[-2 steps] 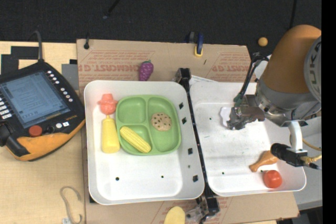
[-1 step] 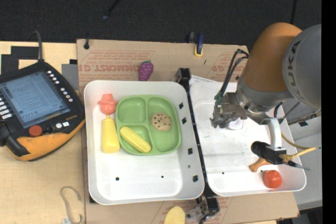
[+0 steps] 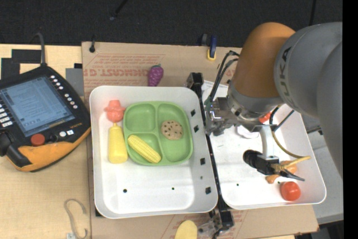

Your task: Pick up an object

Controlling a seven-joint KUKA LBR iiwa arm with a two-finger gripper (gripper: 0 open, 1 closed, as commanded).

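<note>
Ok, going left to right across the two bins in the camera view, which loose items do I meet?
yellow bottle → corn cob → cookie → red ball

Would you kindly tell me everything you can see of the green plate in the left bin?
The green plate looks like smooth, light green plastic, rounded-square with a raised rim and three compartments. It lies flat in the left bin. A brown cookie sits in its right compartment; a yellow corn cob lies slanted in its lower left. A yellow bottle lies along its left edge.
</note>
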